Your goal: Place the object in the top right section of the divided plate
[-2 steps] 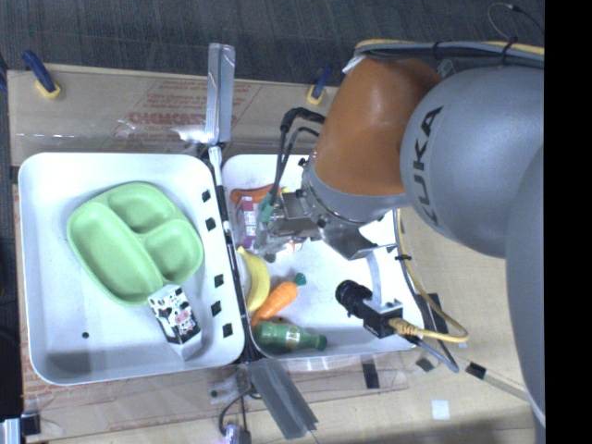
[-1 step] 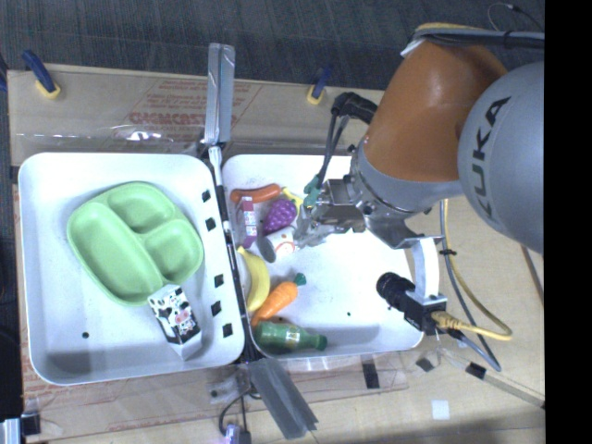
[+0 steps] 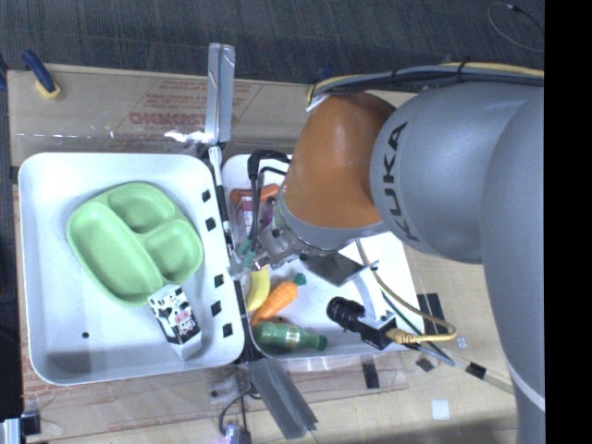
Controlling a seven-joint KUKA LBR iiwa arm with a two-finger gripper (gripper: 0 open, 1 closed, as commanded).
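— So, is anything gripped?
— Can't tell; the wrist (image 3: 333,174) hides the fingers. The banana (image 3: 259,289) and carrot (image 3: 277,302) lie just beneath them, the divided plate (image 3: 111,248) well apart. That crowding risks a missed grasp.

the green divided plate (image 3: 134,240) left of the end effector looks like smooth matt plastic; the white bins (image 3: 42,248) glossy plastic; the table (image 3: 111,100) cardboard-brown.
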